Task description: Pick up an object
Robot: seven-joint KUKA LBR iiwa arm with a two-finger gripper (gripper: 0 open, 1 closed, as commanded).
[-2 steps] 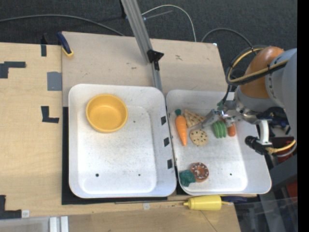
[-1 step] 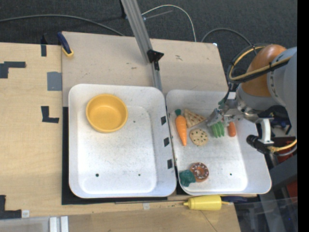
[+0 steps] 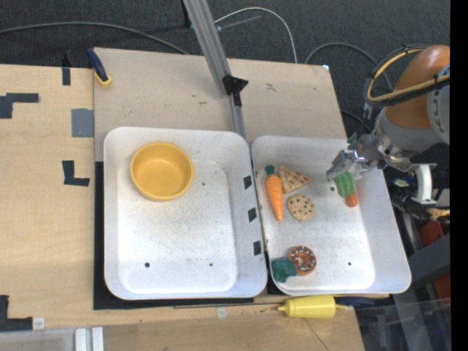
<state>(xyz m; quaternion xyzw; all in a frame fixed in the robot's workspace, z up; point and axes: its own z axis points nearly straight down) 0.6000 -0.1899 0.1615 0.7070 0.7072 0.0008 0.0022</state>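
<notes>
The right bin (image 3: 380,269) holds a large orange carrot (image 3: 274,194), a tan wedge-shaped toy slice (image 3: 293,179), a speckled cookie (image 3: 300,208), a frosted doughnut (image 3: 301,259) and a small green toy (image 3: 282,270). A smaller carrot with a green top (image 3: 347,189) lies near the bin's right wall. My gripper (image 3: 341,169) hangs over the bin's upper right part, directly above this small carrot's green end and very close to it. Whether it touches the carrot is not visible.
A yellow bowl (image 3: 161,170) sits in the upper left of the left bin (image 3: 183,269). A yellow bottle (image 3: 311,307) lies on the bench edge in front of the right bin. A slanted metal pole (image 3: 212,39) stands behind the bins.
</notes>
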